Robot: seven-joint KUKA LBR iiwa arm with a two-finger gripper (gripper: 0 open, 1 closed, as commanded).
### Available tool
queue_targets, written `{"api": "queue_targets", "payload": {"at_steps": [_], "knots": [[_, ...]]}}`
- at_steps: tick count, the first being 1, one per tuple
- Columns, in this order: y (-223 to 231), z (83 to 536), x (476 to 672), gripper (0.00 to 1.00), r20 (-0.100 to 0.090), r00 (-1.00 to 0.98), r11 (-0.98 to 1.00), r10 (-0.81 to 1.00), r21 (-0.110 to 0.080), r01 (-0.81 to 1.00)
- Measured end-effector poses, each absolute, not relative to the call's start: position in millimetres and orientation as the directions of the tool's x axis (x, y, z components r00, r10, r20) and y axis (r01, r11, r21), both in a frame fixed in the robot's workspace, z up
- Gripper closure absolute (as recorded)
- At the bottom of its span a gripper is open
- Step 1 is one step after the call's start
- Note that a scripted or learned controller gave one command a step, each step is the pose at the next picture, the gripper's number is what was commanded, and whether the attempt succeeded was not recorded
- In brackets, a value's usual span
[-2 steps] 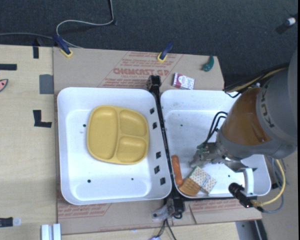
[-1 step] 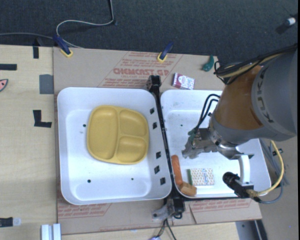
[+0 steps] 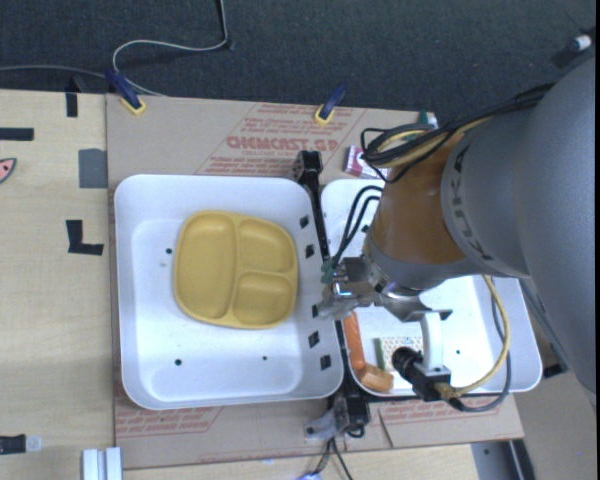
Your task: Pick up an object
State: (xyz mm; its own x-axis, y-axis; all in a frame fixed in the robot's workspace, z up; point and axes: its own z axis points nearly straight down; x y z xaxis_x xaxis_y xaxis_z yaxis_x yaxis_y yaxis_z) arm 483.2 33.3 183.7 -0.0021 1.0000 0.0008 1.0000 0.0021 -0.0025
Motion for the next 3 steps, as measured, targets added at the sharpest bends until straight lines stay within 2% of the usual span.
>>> {"api": "queue_targets", "payload": {"at_steps": [1, 2, 3], "knots": [[33, 184, 483.2, 0.0, 0.001, -0.002, 0.002, 1.0, -0.002, 1.0], [-18, 184, 483.4, 0.0, -0.001, 0.001, -0.001, 1.0, -0.002, 1.0], [-38, 184, 483.2, 0.0, -0.001, 0.0, 0.0, 1.0, -0.002, 1.0]]}}
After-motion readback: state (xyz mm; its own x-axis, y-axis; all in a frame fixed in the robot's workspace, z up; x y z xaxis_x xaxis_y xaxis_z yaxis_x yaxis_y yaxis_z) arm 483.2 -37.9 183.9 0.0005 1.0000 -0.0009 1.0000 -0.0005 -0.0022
